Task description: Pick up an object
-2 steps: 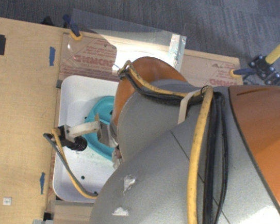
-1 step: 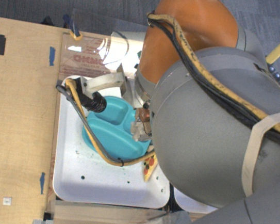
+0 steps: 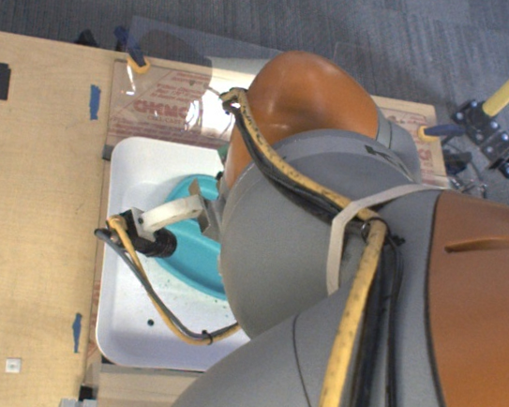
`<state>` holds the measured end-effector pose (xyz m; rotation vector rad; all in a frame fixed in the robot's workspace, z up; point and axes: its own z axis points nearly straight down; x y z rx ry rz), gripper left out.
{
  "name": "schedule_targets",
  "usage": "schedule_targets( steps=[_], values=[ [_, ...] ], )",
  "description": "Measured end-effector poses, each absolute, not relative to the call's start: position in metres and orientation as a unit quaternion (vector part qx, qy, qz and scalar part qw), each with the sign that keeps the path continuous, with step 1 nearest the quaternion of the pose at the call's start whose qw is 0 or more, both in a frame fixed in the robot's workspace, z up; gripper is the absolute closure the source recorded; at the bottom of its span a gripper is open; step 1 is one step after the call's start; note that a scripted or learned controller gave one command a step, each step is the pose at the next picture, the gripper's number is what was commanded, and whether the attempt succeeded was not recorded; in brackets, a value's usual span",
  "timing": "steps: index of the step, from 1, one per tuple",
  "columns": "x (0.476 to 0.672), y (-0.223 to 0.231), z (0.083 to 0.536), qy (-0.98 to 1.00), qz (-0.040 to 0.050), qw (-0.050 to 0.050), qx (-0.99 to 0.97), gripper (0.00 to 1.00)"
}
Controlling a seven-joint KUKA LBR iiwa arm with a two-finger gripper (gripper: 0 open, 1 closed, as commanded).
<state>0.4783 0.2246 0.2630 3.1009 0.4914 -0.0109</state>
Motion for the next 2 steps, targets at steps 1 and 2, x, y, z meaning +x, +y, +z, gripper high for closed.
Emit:
schedule_targets(
  steps=[1, 2],
  values=[
    [0.478, 0.225, 0.221, 0.1, -0.0025, 0.001, 0.995, 1.0],
    [0.482, 0.221, 0.351, 0.105, 0.0052, -0.003, 0.994, 1.0]
  ],
)
